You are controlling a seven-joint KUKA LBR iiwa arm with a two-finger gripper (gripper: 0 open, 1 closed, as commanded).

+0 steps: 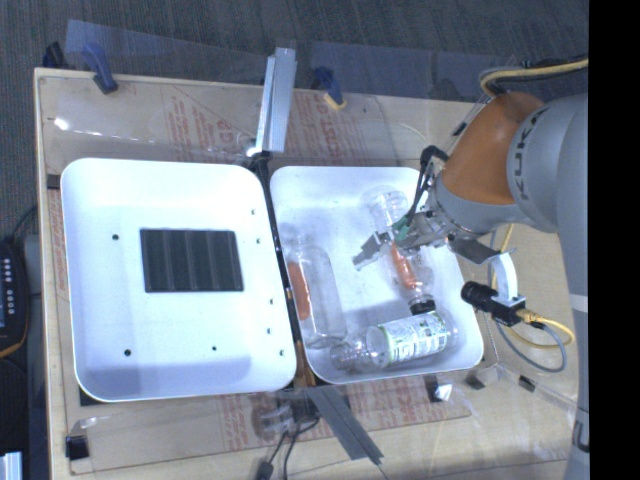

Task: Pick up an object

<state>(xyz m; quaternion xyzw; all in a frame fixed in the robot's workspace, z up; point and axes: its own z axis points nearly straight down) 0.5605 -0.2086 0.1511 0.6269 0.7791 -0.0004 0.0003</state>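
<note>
Down at the near edge, a grey metal bracket (345, 430) juts off the bench (160, 428), just below where the two bins meet. Above it, the left bin (90, 268) carries a dark ribbed panel (191, 260) at its middle. The right bin (335, 193) is where the action is: a clear bottle with a printed label (400, 340) lies on its side along the near wall, a clear bottle with an orange insert (311, 293) lies lengthwise beside the left wall, and another clear bottle (385, 208) sits toward the far side. The arm (520, 173) reaches in from the right, orange band showing, and the gripper (380, 246) is low over the middle of this bin. Just beside it lies a small orange-tinted bottle with a dark cap (408, 273), slanting toward the near right corner. Whether anything sits in the gripper, I cannot tell, nor how it is set.
</note>
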